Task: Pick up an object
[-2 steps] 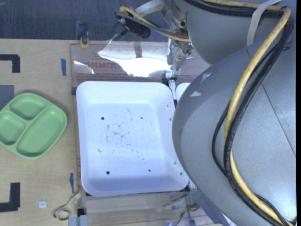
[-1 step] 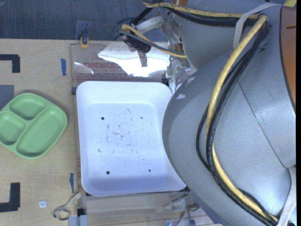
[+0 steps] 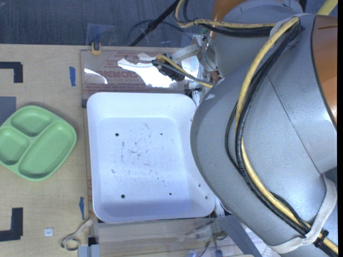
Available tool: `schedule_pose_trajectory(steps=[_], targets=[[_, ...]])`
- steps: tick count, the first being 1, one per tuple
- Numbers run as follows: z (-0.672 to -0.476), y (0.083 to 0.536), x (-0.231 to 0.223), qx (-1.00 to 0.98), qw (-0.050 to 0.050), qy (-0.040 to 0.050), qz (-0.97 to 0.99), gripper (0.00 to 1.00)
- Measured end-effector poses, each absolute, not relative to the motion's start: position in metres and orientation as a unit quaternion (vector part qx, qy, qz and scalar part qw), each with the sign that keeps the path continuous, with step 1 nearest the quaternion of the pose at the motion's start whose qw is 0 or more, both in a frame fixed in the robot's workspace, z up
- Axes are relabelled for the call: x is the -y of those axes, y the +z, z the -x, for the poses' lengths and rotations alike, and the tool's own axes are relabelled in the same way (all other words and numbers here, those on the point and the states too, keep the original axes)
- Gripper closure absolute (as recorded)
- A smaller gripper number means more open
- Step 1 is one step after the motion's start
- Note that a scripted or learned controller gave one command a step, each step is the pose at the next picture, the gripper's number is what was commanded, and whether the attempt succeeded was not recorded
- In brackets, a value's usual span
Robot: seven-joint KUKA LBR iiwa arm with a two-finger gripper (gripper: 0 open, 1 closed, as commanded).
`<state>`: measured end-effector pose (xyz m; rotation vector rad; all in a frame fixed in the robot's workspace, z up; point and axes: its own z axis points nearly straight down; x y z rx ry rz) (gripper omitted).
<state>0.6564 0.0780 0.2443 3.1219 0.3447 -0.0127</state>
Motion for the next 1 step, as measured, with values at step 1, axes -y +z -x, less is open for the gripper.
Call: schedule_pose_trajectory(steps=[1], targets=[[-0.6571, 0.1825, -0.0575, -0.102, 0.0, -0.004, -0.995, 1.0]])
